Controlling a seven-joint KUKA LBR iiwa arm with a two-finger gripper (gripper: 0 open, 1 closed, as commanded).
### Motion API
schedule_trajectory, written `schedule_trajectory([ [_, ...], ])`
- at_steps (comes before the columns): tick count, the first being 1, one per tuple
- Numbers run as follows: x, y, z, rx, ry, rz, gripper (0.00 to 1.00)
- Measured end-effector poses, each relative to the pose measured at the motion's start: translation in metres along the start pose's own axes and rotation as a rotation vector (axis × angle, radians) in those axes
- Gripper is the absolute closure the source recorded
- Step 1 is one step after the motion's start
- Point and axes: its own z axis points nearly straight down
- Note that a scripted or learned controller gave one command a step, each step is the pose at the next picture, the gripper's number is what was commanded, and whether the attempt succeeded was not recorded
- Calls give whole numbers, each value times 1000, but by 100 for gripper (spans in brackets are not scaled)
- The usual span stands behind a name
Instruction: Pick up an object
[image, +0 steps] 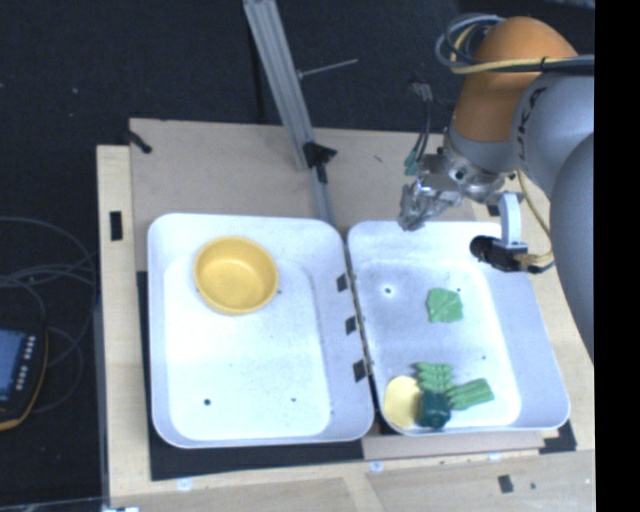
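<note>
My gripper (414, 216) hangs over the far edge of the right bin (520, 330), with nothing seen between its fingers. A small green piece (445, 305) lies in the middle of the right bin, well in front of the gripper. At the bin's near edge sits a cluster: a pale yellow round thing (400, 400), a ridged green object (436, 376), a dark teal object (434, 410) and a light green block (474, 393). A yellow bowl (236, 274) rests in the far left part of the left bin (250, 390).
A grey metal pole (285, 85) slants down from the top to a black clamp just behind the gap between the bins. Black clips line the divide between the bins. The wooden bench edge surrounds both bins.
</note>
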Motion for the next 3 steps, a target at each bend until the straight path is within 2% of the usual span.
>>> schedule_trajectory([
  [1,51,2,6,1,0,-1,100],
  [2,110,-3,-6,-1,2,-2,100],
  [3,163,1,-21,-1,2,-2,100],
])
